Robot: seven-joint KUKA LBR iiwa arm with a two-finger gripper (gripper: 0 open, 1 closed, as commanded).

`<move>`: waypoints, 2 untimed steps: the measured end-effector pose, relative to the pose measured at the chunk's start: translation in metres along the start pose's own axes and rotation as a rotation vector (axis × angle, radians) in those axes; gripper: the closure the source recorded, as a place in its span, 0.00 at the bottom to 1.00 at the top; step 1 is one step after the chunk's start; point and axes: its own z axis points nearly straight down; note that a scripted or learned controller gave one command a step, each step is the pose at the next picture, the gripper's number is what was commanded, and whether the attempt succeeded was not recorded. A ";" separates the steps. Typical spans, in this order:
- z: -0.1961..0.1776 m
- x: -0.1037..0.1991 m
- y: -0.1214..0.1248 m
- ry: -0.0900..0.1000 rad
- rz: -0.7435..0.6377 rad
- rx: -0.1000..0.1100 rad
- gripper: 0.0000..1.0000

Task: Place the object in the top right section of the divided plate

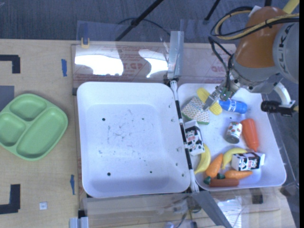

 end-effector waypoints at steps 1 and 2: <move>0.000 0.089 -0.018 0.004 -0.190 0.003 1.00; 0.001 0.204 -0.025 0.004 -0.262 0.003 1.00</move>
